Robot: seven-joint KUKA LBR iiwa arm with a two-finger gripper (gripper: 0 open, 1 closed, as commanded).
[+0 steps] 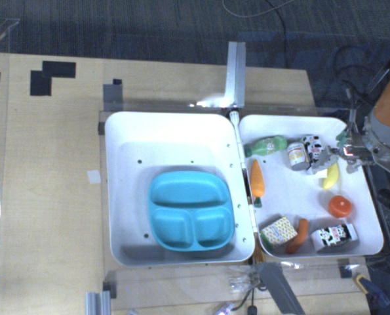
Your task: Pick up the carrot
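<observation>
I'm seeing the carrot (256,180) lying against the right bin's (371,241) left wall. The gripper (327,154) is hovering well apart, its opening unclear to me. That wall risks blocking 1 finger.

Two bins are set side by side on the bench, their inner walls touching. In the left bin (126,176) a divided tray (190,209) is placed toward the near side, with the bin floor left around it. In the right bin (371,231) the carrot (256,179) is laid lengthwise against the left wall. Behind it, near the far wall, a bottle (266,145) is laid, and to its right a can (297,155) is stood. Further right the gripper (320,156) is found, with a banana (331,175) just beside it. A tomato (339,206) is placed nearer — before the banana. Along the near wall, from left to right, a box (278,230), a sausage (298,235) and a carton (333,236) are arranged — the sausage touching the box.
</observation>
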